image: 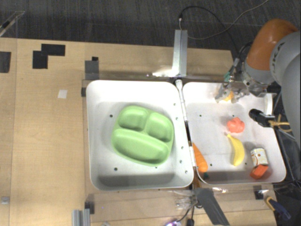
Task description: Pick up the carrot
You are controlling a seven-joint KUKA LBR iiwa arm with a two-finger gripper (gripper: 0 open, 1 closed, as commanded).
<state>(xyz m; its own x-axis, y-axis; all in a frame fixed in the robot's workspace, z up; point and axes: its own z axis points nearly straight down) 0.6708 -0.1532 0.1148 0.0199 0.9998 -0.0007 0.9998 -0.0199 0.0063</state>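
While the arm is reached in from the right, the following is recorded:
Gripper [229, 91]: positioned over the far corner of the right bin [207, 95]; finger state cannot be told
Small yellowish item: seen at the gripper tip; whether it is held cannot be told
Carrot [199, 158]: lying against the right bin's near-left wall, well apart from the gripper
Banana [236, 149]: in the right bin
Green tray [142, 134]: 3 compartments, in the left bin [99, 131]
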